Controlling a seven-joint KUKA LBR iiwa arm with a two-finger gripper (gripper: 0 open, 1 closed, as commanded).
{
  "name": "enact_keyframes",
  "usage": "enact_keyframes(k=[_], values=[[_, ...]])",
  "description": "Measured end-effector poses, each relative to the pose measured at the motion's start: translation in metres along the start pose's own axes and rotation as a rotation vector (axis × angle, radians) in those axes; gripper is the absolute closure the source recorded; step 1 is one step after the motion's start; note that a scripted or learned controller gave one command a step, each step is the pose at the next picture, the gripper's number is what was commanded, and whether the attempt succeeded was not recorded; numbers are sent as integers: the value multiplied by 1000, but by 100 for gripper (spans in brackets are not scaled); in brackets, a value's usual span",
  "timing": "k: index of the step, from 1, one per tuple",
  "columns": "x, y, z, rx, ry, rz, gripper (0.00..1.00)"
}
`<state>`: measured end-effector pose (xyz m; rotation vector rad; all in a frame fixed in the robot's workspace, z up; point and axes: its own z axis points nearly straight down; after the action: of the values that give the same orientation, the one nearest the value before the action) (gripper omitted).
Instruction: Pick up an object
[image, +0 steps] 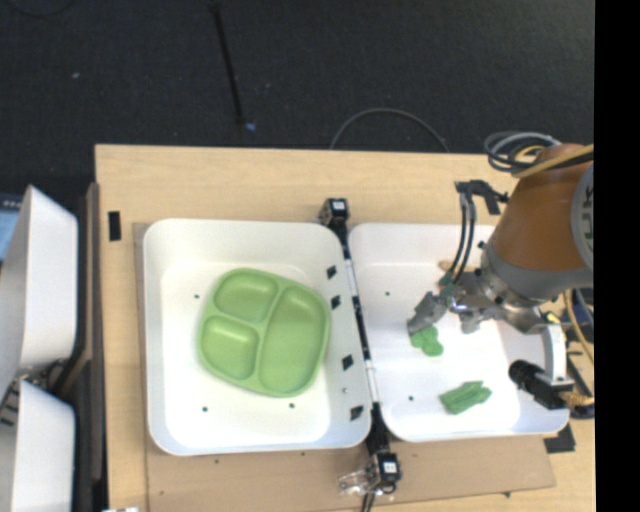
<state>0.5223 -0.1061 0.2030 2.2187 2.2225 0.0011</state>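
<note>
Nearest the camera, on the wooden desk (120, 470), two white bins sit side by side. Low in the right bin (400, 255) lies a green block (465, 397), well apart from the hand. Just above it a smaller green piece (430, 343) rests on the bin floor, touching or just under the hand (424, 318); whether its fingers are spread or pinching cannot be told. Across the divider, the left bin (170, 260) holds a green sectioned plate (265, 331). No readable writing shows anywhere.
</note>
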Motion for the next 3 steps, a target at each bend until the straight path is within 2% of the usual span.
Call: enact_keyframes(k=[2,3], values=[[-8,-2,97,5,-1,2,0],[-8,1,83,-2,1,9,100]])
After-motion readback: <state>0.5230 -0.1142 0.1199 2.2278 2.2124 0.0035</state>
